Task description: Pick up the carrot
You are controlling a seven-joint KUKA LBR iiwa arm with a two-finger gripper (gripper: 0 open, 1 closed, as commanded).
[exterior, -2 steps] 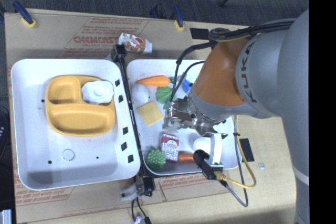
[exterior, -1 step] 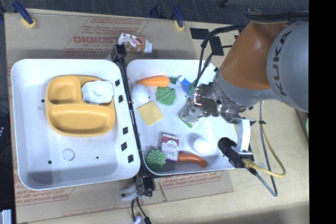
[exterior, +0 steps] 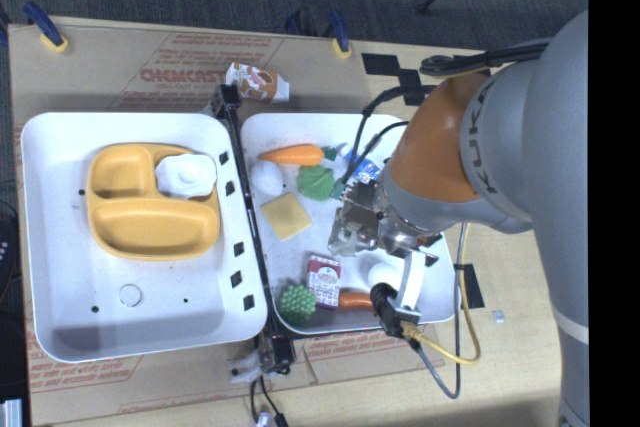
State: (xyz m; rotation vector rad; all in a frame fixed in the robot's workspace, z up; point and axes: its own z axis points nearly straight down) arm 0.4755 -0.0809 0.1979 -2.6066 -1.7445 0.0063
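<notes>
Carrot, orange and tapered with a green tip (exterior: 292,154), lies flat near the top edge of the right shallow white bin (exterior: 262,287), pointing left, well apart from the jaws. Grey arm with orange band (exterior: 440,155) comes in from the right and covers the right part of that bin. Metal wrist and jaws (exterior: 352,227) hang over the bin's middle, below and right of the carrot; cannot tell if they are apart or together, nothing seen clamped.

Relative to the carrot: white round ball (exterior: 266,178) just below its left end; green leafy toy piece (exterior: 316,182) just below its right end; yellow flat cheese-like square (exterior: 287,215) further below; small red-and-white carton (exterior: 323,281) well below; green bumpy ball (exterior: 296,301) beside the carton, by the bin's lower rim; second small orange piece (exterior: 353,298) right of the carton, partly hidden by the wrist.

Left shallow white bin (exterior: 60,245) holds a yellow divided plastic tray (exterior: 150,215) with a white lumpy item (exterior: 187,175) in its upper right compartment. Brown-and-white small packet (exterior: 256,82) sits on the cardboard-covered surface (exterior: 180,65) above the bins.
</notes>
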